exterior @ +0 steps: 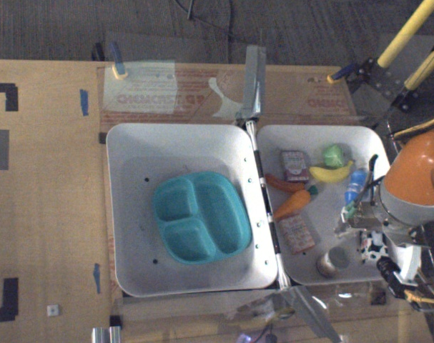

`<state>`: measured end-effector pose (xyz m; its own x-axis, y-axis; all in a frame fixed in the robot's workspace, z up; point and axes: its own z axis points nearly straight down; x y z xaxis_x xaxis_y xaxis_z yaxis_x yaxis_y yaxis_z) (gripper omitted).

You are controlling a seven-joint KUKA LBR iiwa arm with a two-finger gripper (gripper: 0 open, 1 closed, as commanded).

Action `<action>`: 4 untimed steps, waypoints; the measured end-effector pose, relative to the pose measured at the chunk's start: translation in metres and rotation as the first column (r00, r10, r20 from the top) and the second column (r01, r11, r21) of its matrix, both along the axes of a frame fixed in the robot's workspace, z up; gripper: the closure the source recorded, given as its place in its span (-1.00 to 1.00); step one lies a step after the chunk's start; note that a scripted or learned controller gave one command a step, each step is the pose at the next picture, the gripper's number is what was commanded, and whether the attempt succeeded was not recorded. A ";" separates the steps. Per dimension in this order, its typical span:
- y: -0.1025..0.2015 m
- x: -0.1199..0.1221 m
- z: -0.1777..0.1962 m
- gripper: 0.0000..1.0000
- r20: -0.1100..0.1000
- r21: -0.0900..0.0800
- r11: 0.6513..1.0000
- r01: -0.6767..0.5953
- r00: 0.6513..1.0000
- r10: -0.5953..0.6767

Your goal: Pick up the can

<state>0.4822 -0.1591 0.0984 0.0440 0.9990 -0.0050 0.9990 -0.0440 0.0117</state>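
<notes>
Your can (329, 262) lies near the front edge of the right bin (302, 138). The tool (359, 224) hangs just above and right of it. You cannot tell how the tool stands.

The right bin (270, 136) is crowded. The can (329, 263) lies near its front edge, with bare white floor on its left toward the front left corner. Just behind it, a flat packet (296, 233) and a carrot (293, 203) crowd the left wall. On the can's right, the arm's wrist (410, 184) and a black-and-white toy (372, 247) block the right edge. Farther back, a banana (329, 173), a green fruit (335, 155), a blue bottle (354, 184) and a small box (294, 164) fill the rear. The left bin (124, 191) holds a teal tray (201, 216) centrally, with open floor around it.
</notes>
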 end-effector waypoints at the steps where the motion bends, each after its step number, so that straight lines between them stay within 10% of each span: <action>1: 0.001 0.066 0.191 1.00 -0.010 0.004 1.000 -0.013 1.000 0.013; 2: 0.038 0.045 0.160 1.00 -0.013 0.005 1.000 0.028 1.000 -0.028; 3: 0.038 0.045 0.160 -1.00 -0.013 0.005 1.000 0.026 1.000 -0.026; 4: 0.019 0.000 -0.010 -1.00 -0.001 0.003 1.000 0.020 1.000 -0.020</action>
<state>0.4821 -0.1406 0.0881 0.0636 0.9980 -0.0022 0.9979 -0.0636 0.0107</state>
